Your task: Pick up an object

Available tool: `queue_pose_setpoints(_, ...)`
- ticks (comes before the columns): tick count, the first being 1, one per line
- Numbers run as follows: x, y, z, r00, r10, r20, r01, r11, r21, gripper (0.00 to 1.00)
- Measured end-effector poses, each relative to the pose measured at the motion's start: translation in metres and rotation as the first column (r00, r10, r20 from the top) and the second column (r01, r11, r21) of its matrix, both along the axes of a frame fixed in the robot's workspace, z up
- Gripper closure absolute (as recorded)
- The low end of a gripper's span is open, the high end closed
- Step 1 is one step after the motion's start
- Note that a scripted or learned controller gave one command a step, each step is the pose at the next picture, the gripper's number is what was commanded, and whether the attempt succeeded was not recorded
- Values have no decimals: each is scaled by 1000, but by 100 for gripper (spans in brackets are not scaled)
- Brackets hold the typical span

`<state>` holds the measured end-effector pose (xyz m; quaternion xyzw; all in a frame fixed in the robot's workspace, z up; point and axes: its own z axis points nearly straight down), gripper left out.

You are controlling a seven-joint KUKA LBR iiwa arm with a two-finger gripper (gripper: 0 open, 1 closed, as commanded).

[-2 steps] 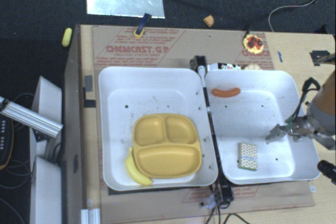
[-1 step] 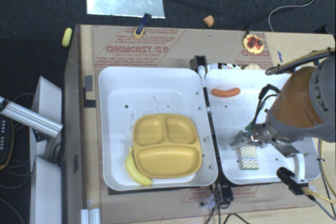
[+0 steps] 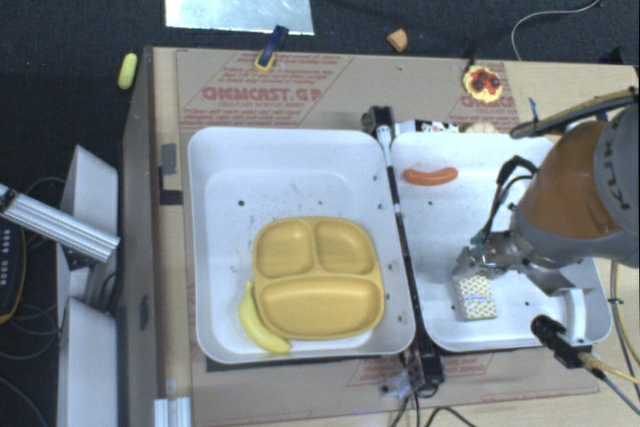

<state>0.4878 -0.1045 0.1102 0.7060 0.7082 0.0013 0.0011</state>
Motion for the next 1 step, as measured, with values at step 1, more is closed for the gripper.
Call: queue_pose_setpoints(1, 58, 86, 87, 1000, 0, -1, 0, 1000, 1, 100)
